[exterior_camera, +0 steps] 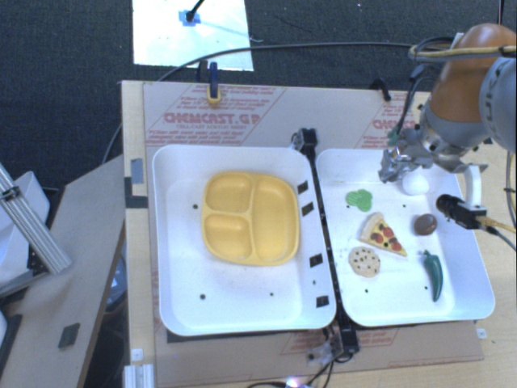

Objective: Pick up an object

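Arm (464, 79) is in from the right, wrist low over the right bin (472, 293), gripper (393, 168) down near the back edge. Fingers look close together w/ nothing between them, but it's small and dark there, so can't tell for sure.

Landmark: the pizza slice (383, 234), mid-bin. Everything off that:
- white egg (415, 183) up and right of the pizza, just beside the gripper, maybe touching, can't say. Closest thing to the tips, so prob. the target.
- green piece (359, 200) just above-left of the pizza.
- cookie (364, 261) just below-left, near but apart.
- brown ball (425, 225) right of the pizza.
- green pepper (434, 275) below-right, lying lengthwise toward the front.

Items are spread loose w/ gaps, which leaves room for fingers to drop either side of one.

Far left of the pizza, in the left bin (182, 297): yellow tray (249, 218), three compartments, flat in the middle.

Judgement: nothing lifted yet. Gripper sits left of the egg, not over it; round and smooth, it could roll off a glancing close.
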`<action>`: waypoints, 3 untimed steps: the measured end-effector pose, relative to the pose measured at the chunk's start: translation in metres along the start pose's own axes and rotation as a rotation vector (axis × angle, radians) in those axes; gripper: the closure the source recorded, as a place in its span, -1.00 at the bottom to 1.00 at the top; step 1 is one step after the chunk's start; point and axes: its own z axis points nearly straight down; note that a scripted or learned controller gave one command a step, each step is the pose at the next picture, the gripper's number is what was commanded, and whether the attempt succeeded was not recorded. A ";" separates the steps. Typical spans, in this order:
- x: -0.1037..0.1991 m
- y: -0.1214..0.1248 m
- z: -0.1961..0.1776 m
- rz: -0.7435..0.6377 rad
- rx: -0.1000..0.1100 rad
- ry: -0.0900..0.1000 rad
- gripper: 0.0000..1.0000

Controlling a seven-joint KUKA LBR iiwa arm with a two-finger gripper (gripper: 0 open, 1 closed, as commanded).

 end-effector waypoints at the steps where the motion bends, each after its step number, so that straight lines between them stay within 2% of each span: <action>1: 0.000 0.002 -0.036 0.000 0.000 0.000 1.00; 2: 0.056 0.011 -0.032 -0.003 0.002 0.001 1.00; 3: 0.113 0.004 -0.024 -0.003 0.005 0.002 1.00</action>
